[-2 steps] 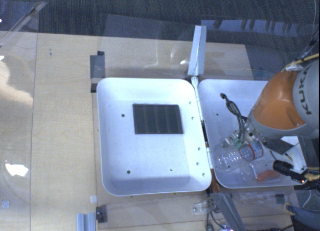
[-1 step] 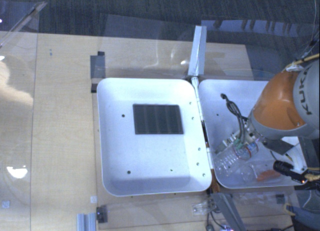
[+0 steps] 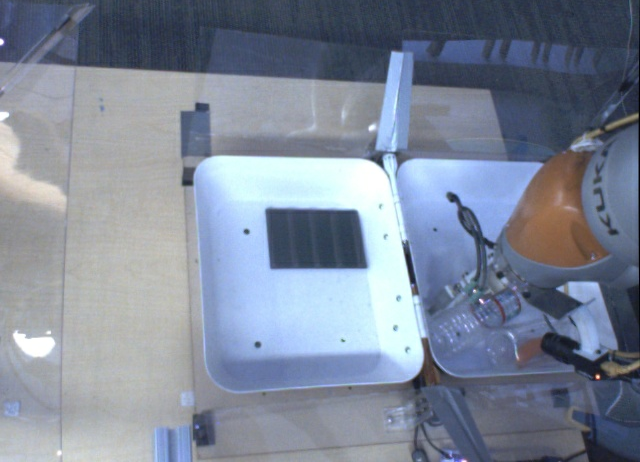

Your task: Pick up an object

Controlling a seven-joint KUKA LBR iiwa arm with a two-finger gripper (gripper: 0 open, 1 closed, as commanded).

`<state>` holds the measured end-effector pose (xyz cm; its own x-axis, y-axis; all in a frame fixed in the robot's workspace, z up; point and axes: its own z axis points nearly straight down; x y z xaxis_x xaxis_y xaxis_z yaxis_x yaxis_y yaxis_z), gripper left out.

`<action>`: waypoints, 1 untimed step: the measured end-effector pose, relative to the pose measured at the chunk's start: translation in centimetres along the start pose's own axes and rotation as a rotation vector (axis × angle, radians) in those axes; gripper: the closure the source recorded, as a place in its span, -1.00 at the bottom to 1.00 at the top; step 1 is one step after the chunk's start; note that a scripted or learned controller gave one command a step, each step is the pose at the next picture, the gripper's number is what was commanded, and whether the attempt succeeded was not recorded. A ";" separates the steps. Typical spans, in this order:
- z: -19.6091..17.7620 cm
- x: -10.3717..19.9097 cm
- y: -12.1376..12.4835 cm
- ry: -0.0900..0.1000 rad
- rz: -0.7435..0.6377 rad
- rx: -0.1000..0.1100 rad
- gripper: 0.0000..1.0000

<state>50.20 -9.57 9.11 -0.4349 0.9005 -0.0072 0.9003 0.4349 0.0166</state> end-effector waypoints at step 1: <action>-0.9 -3.1 -1.9 -0.003 0.461 0.003 -1.00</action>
<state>49.81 -13.23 10.01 0.0115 0.9999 -0.0027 0.9998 -0.0114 0.0155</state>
